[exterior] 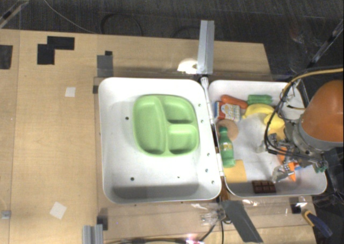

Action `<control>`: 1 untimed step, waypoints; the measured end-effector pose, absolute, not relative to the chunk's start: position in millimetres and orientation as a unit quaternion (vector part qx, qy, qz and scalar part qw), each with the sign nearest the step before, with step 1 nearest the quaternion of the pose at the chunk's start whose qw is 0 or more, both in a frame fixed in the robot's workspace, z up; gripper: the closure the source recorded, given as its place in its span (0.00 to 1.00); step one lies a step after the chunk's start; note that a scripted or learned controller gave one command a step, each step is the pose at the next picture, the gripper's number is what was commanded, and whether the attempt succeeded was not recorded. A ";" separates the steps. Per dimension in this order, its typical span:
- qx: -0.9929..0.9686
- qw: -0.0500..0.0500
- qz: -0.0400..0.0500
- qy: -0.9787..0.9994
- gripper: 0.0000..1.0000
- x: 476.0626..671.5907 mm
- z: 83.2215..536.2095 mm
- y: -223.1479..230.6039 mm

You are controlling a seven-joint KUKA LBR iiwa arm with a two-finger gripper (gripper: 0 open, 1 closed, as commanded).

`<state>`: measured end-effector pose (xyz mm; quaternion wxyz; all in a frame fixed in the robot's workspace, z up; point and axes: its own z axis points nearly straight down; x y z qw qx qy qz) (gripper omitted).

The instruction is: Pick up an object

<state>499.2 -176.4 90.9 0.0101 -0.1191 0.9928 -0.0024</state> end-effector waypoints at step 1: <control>-0.131 0.009 -0.003 0.991 0.00 500.7 90.6 -199.5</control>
